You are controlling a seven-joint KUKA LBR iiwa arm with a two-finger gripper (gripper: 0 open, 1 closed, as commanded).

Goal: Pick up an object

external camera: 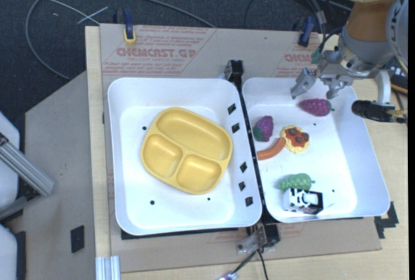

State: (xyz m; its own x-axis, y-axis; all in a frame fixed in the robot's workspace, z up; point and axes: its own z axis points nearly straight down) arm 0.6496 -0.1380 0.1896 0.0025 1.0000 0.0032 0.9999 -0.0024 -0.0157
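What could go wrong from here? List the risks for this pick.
1. The gripper hangs open over the purple grapes, near the right bin's far wall; a descending finger might catch the rim.
2. The grapes look rounded, so they could squirt out as the fingers close.
3. The pizza slice touches the hot dog; grabbing either may drag the other.

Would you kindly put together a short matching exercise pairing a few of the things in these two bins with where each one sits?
Things:
1. yellow divided plate
2. purple grape bunch
3. black-and-white toy
4. gripper

Places:
A. near front edge of the right bin
B. middle of the left bin
C. above the right bin's far end
D. far end of the right bin, just beneath the gripper

Pairs: 1-B, 2-D, 3-A, 4-C
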